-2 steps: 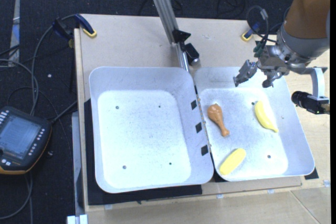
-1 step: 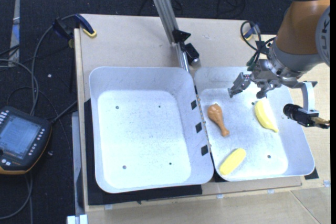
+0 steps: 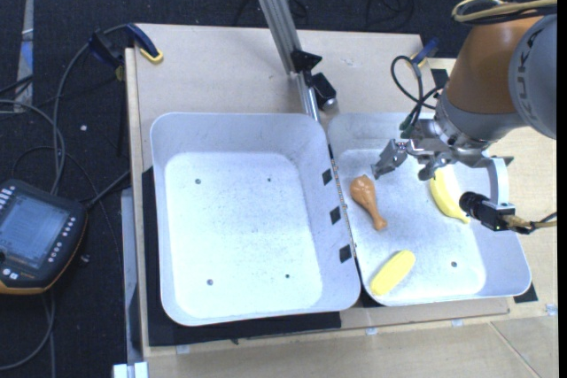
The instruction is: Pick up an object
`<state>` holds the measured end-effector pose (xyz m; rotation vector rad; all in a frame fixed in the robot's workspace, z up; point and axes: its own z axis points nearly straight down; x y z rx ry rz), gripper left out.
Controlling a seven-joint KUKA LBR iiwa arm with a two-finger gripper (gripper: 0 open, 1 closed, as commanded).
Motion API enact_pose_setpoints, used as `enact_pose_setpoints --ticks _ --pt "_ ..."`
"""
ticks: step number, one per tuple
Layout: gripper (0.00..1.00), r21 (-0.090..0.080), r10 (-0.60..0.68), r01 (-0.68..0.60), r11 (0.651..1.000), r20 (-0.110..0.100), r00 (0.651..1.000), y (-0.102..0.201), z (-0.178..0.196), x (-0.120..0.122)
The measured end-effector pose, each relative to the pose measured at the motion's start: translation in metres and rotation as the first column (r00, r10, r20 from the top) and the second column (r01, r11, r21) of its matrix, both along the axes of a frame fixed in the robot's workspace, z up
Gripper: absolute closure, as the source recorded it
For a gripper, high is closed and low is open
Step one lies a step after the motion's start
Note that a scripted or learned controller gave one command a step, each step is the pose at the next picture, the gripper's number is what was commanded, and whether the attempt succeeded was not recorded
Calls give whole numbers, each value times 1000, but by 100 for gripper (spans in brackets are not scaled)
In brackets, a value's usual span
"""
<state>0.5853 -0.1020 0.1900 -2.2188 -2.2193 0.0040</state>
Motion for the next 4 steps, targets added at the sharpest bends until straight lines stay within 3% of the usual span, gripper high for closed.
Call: enact_pose_setpoints --ticks 1,2,4 --pt "0 0 -1 1 1000 -1 1000 -4 -55 -10" --pt "100 0 0 0 1000 4 1000 -4 -43 -9" --pt "100 -1 0 0 1000 7 1000 -9 38 1"
